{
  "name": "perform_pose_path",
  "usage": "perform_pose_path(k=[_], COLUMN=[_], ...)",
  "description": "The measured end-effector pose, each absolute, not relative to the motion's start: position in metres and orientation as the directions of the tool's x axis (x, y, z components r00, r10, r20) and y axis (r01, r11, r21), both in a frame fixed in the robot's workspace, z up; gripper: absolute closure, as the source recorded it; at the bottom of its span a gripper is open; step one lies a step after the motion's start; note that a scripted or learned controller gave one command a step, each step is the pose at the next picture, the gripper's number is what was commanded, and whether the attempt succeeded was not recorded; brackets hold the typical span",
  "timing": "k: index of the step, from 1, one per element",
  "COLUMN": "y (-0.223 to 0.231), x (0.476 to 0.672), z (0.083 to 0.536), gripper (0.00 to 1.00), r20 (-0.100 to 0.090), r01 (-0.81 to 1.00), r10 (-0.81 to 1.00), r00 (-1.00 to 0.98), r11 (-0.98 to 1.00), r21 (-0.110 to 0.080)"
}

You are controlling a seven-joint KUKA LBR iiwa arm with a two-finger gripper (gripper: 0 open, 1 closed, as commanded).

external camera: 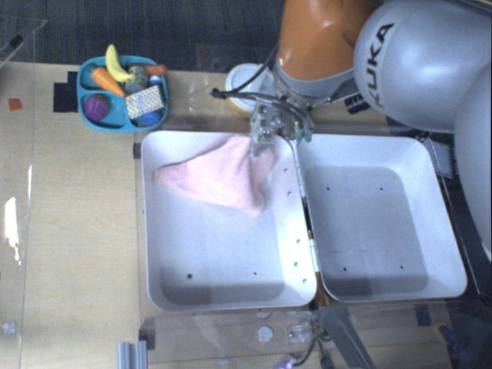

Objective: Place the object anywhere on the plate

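Over the left bin (154, 283), near its upper right corner, the gripper (260, 141) hangs from the grey arm (415, 52) with its orange band (319, 25), which reaches in from the right. A pink cloth (211, 179) is pinched between the fingers at its upper right corner, so that this corner is pulled up toward the gripper while the remainder spreads out to the left and down across the upper half of the left bin, lying on the white floor. The cloth's left edge comes close to the bin's left wall, and its lower right part hangs in a fold near the wall between the two bins. The right bin (430, 206) sits just beside the left one, their rims touching along the middle. Beyond the bins, at the upper left on the wooden bench (69, 229), a blue divided plate (86, 114) holds toy food: a banana (115, 64), a carrot (106, 81), a purple piece (96, 108) and a speckled block (146, 100). This plate is well apart from the cloth. A pale round dish (242, 79) sits just behind the left bin, partly hidden by the arm.
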State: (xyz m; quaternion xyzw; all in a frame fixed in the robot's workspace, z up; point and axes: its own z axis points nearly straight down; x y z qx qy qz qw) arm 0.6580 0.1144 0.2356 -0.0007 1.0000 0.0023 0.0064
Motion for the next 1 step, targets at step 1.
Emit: perform_pose_path(k=[1], y=[0.1142], x=[0.6581], z=[0.2359], gripper=[0.00], r20=[-0.013], r01=[-0.001], r10=[-0.001], r00=[-1.000], r11=[1.000], r21=[0.005])
